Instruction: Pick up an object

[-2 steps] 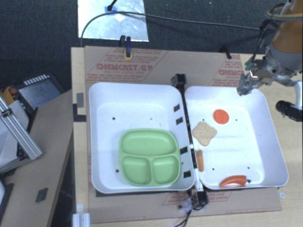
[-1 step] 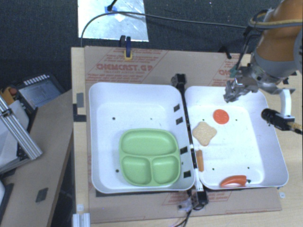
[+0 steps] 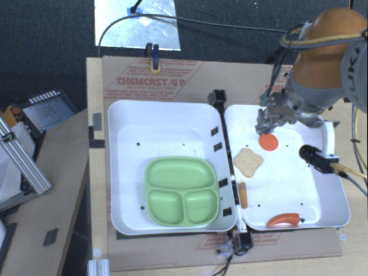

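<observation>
In the right bin point(image 3: 328, 197) lie a round red-orange disc point(image 3: 268, 142), a tan slice of toast point(image 3: 248, 161), a thin orange stick point(image 3: 243, 195) by the left wall and a curved orange piece point(image 3: 284, 219) at the front edge. My gripper point(image 3: 267, 125) hangs at the back of this bin, its tip directly over the far edge of the red disc. I see nothing held in it.
The left bin point(image 3: 129, 125) bears a green three-compartment plate point(image 3: 181, 190). A black cylindrical part point(image 3: 313, 156) with a cable juts in over the right bin's right side. The arm's orange band point(image 3: 333, 25) looms above the bin's back right.
</observation>
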Controlling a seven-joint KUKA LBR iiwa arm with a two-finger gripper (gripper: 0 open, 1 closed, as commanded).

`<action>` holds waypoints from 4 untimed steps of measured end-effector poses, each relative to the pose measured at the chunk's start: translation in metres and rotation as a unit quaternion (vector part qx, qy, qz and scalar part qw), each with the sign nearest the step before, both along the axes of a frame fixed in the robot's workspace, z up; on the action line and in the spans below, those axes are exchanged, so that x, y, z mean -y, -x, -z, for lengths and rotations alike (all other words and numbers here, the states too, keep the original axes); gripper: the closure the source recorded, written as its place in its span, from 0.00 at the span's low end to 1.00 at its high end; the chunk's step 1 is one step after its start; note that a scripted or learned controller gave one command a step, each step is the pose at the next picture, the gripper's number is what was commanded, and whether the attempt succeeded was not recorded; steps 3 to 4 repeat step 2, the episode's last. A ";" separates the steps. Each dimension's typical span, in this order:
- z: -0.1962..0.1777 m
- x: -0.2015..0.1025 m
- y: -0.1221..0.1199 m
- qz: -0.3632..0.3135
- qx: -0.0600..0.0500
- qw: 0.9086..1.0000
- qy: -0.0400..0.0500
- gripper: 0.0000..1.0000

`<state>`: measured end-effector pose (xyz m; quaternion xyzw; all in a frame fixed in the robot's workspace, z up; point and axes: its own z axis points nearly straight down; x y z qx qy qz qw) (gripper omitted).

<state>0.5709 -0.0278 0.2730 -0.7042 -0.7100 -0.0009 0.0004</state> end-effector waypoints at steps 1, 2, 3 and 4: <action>0.017 -0.049 0.027 0.000 -0.001 1.000 0.000 1.00; 0.037 -0.097 0.039 0.000 -0.001 1.000 0.000 1.00; 0.037 -0.097 0.039 0.000 -0.001 1.000 0.000 1.00; 0.037 -0.097 0.039 0.000 -0.001 1.000 0.000 1.00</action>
